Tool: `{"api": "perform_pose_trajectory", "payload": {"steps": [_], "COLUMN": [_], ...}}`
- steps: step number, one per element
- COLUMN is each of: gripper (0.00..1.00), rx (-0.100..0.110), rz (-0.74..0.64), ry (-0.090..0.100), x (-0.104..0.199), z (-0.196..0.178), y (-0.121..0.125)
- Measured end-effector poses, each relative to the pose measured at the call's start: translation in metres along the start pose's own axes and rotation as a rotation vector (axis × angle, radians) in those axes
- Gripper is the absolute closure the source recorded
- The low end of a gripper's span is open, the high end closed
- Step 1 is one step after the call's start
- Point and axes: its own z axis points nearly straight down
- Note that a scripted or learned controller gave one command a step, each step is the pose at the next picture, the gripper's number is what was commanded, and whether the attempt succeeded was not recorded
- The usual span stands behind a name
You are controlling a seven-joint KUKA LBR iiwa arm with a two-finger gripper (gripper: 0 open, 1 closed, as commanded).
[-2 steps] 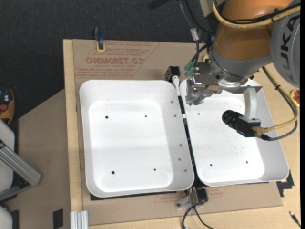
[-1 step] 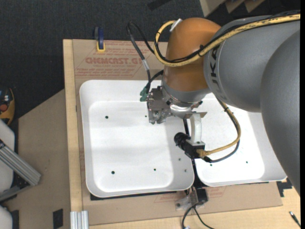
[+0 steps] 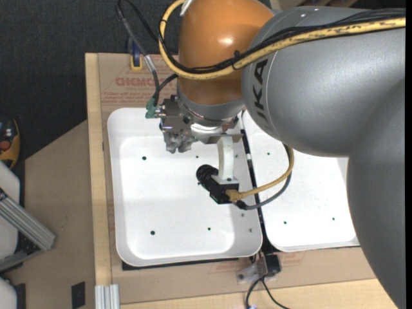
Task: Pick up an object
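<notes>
The grey arm filled the right and upper right of the frame, and its orange band bulged at top centre. Below the band, the gripper hung over the upper middle of the left bin, close to that bin's far rim. Seen from above and partly under the wrist, it was a dark metal cluster, and how wide it stood could not be told. Nothing could be made out in its grasp.

The left bin sat in the centre and lower centre of the frame. Its white floor showed a few small dark dots. The right bin lay just beside it, and the two rims met along a dark seam running down the middle of the frame. The arm covered most of the right bin and left a white strip at lower right. No loose object for picking could be made out on the visible floor of either bin, and what lay beneath the arm was hidden.

Both bins rested on a tan board with red lettering near its upper left corner. An aluminium rail lay at lower left, off the board. Dark carpet filled the upper left.
</notes>
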Motion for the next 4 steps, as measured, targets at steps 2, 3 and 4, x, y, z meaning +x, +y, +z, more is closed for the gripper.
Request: {"api": "perform_pose_trajectory", "payload": {"steps": [2,3,4], "gripper": [1.00,1.00,1.00], "rx": [0.004,0.003,0.014], "rz": [0.009,0.013,0.009], "ry": [-0.004,-0.004,-0.008], "x": [0.002,-0.029,0.001], "z": [-0.046,-0.071,0.014], "y": [-0.056,-0.055,-0.004]}}
